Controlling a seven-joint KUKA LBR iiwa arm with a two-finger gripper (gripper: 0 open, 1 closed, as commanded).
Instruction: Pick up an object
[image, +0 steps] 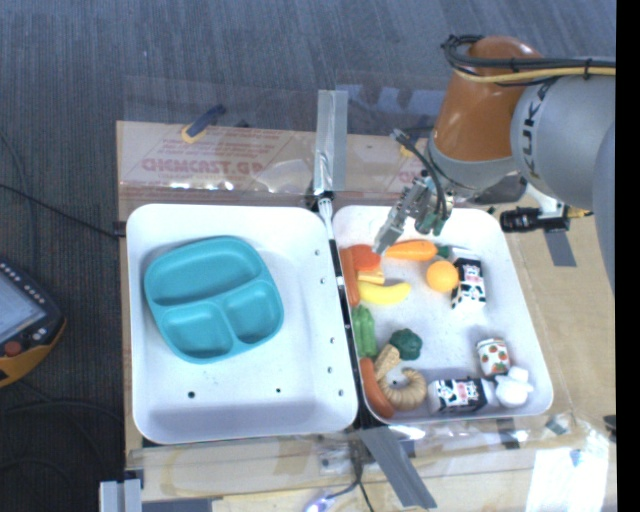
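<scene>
Nearest the lower edge, along the front wall of the right bin (520, 290): a black-and-white cow-patterned carton (458, 393) lying on its side, a white ball-like item (513, 388) at the corner just beside it, a small white cup with red and green marks (493, 354) just behind. To the left of these, a tan curled pastry (402, 383) resting against a red-orange strip (372, 392) at the bin's left wall.

Farther back, a dark green broccoli piece (405, 343) near the middle, a green pepper-like piece (363, 329) against the left wall.

Beyond that, a yellow banana (385, 292) lying crosswise, touching a red piece (362, 262) behind it. To the right, an orange ball (441, 276) just beside a second upright cow-patterned carton (469, 282).

At the far end, an orange carrot (412, 250) lying crosswise with green leaves at its right tip. Directly above its left end, the gripper (392, 235), tilted down and leftward, fingers slightly apart, tips hanging just over the carrot's left end and the red piece; nothing visibly clamped between them. Contact with the carrot impossible to judge.

Behind, the grey arm with orange band (480, 105) reaching in from the right.

In the left bin (150, 400), a teal divided tray (212, 296), well apart from the gripper.
</scene>
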